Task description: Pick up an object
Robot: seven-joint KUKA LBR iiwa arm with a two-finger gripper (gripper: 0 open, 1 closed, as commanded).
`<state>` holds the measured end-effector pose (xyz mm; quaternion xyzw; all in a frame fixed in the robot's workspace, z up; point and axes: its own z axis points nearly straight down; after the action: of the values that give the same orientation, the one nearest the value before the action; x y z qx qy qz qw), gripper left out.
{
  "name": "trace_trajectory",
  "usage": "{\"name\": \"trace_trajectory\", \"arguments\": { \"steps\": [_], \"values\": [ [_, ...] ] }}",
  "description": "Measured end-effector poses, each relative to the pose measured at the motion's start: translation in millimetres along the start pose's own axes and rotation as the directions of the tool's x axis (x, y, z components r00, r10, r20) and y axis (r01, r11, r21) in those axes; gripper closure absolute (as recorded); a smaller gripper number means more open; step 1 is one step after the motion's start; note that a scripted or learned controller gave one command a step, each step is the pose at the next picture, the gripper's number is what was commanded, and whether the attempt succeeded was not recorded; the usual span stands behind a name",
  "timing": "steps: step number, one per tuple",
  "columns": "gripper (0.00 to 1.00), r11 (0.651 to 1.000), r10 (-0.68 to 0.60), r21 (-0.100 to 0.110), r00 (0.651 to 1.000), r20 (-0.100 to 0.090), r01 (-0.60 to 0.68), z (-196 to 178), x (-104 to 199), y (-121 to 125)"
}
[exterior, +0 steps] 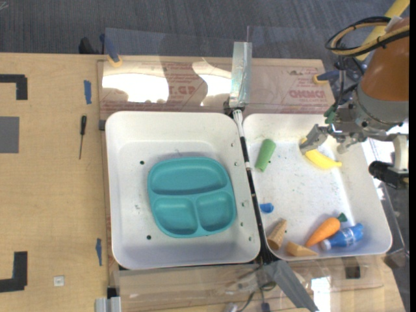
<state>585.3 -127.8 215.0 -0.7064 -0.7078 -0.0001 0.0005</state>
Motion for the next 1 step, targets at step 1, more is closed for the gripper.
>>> {"name": "trace_trajectory", "arguments": {
  "steps": [1],
  "values": [
    [0.00, 0.996, 0.093, 0.004, 0.996, -0.001, -0.093, 42.1, -12.2, 13.3]
  ]
}}
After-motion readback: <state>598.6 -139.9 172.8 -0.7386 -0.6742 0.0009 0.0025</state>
